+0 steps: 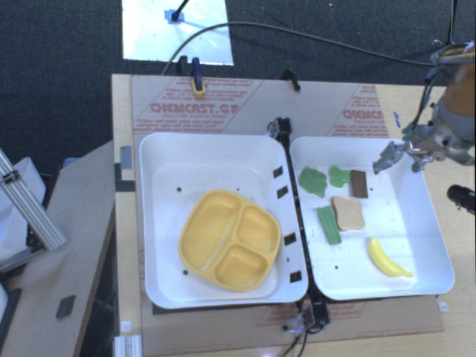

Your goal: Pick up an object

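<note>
Left bin (160, 199): we found a shallow white plastic bin holding one yellow tray (230, 240), smooth, rounded, with three compartments, lying flat toward the near right corner.

Divider: we noted a black strip (292, 199) running between the two bins, which sat touching side by side.

Right bin (431, 222): we recorded six small items, all lying flat and apart from the gripper.

Green pieces: two lumpy leaf-like shapes (313, 181) and (340, 176) lay by the far left; a straight green stick (329, 224) lay below them, long axis running near to far.

Brown block (358, 184): small, rectangular, matte, long axis near to far.

Toast slice (347, 214): tan, squarish, flat, just beside the stick.

Banana (387, 259): yellow, glossy, curved, long axis slanting toward the near right corner.

Gripper (401, 159): it hung over the far part of the right bin, its two fingers spread apart with nothing between them.

Key relation: we judged the brown block the nearest candidate, lying to the left of the gripper and slightly nearer the camera; the banana lay well apart.
</note>
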### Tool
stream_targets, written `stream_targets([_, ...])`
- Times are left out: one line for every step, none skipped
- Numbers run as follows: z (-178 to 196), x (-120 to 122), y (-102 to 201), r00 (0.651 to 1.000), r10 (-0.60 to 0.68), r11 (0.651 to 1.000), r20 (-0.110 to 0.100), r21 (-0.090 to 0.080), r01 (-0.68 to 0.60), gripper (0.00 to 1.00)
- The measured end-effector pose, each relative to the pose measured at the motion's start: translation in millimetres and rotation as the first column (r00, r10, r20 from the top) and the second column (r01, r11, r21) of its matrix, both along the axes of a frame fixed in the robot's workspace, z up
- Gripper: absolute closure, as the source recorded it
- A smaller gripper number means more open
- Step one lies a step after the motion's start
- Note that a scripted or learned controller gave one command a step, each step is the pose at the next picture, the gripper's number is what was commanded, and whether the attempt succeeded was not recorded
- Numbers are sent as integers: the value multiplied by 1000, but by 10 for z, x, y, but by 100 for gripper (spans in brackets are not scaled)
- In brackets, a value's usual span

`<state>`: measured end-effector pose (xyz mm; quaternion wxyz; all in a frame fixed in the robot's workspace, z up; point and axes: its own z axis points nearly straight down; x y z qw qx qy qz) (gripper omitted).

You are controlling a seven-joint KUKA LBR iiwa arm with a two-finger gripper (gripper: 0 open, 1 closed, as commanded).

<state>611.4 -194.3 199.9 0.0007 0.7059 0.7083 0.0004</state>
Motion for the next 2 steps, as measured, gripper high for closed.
stream_targets([-616, -1, 50, 1000, 0, 1000, -3, 1, 0, 0])
stream_targets([-1128, 5, 56, 1000, 0, 1000, -1, 0, 0, 0])
